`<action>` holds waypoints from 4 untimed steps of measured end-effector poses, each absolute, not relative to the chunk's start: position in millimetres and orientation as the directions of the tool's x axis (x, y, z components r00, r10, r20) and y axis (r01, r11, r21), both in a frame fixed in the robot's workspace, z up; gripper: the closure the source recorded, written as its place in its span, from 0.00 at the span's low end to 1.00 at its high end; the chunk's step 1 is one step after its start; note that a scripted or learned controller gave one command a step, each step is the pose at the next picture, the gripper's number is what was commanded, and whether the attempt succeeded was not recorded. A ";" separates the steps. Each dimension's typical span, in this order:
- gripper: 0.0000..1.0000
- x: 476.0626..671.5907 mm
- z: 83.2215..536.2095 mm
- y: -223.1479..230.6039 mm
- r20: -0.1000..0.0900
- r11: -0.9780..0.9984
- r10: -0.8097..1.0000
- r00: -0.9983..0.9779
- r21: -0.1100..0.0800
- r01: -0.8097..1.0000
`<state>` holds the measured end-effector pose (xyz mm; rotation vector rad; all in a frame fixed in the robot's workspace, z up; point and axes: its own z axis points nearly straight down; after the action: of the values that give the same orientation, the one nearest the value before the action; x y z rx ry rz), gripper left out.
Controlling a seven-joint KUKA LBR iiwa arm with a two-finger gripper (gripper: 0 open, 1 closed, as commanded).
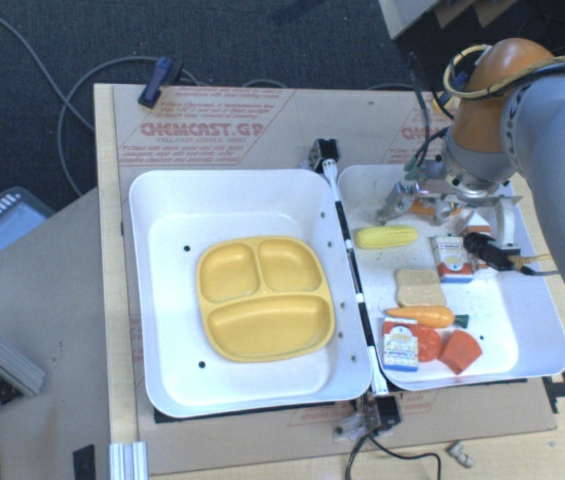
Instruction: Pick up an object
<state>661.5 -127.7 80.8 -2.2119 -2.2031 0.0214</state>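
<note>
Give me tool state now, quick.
Tool: cannot be told; low over the right bin's far end, above the corn cob.

**A robotics lab bench**

This looks like a lab test rig. A board [262, 118] still covered in printed protective film bears two shallow white bins [162, 228] clamped side by side, standing on dark carpet [82, 18]. Loose cables [52, 88] trail over the far left floor. The right bin holds toy food [424, 316]; the left, a yellow divided plate [262, 298].
</note>
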 end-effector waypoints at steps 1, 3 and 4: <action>0.00 664.7 83.7 -164.6 -0.001 -0.002 1.000 0.002 -0.006 1.000; 0.00 666.8 92.5 -217.6 0.011 0.004 1.000 -0.004 -0.006 1.000; 0.00 665.7 84.3 -197.9 0.001 0.000 1.000 0.000 -0.006 1.000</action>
<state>665.7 -197.9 84.3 -2.2178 -2.2181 0.0048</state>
